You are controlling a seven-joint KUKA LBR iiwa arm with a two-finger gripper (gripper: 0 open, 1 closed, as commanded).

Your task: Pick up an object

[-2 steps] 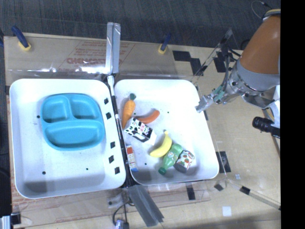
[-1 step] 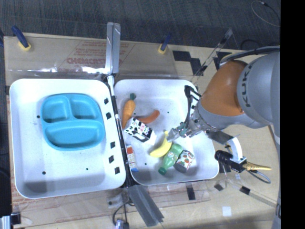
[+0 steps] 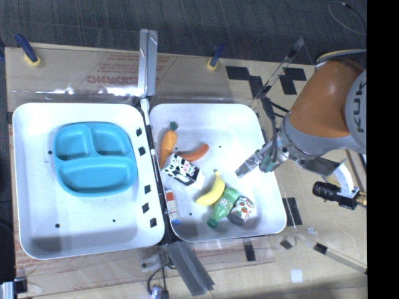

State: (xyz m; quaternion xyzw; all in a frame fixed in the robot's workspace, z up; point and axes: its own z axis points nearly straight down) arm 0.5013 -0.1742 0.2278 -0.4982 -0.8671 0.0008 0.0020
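The right bin holds several small objects. An orange carrot lies near its left wall, with a reddish sausage beside it. Below them is a black-and-white patterned box. A yellow banana, a green bottle and a round grey item with red marks lie close together near the front. My gripper hangs over the right part of this bin, just right of the banana and above the round item, with nothing seen in it.
The left bin holds a blue divided tray. A thin red-and-white tube lies against the right bin's left wall. A metal divider stands at the back between the bins. The arm's grey and orange body rises to the right.
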